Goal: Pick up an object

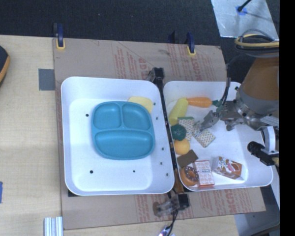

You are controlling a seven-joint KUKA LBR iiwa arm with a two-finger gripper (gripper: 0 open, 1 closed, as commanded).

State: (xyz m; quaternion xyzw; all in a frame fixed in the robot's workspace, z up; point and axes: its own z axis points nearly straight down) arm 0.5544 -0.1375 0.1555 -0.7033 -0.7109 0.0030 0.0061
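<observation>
The gripper sits low over the middle of the right bin, just above a patterned packet; whether it is spread or pressed together cannot be told. A carrot lies near that bin's far edge, a yellow corn by its left wall. The blue plate fills the left bin.

Yellow object partly behind blue tray, arm cropped right
</observation>
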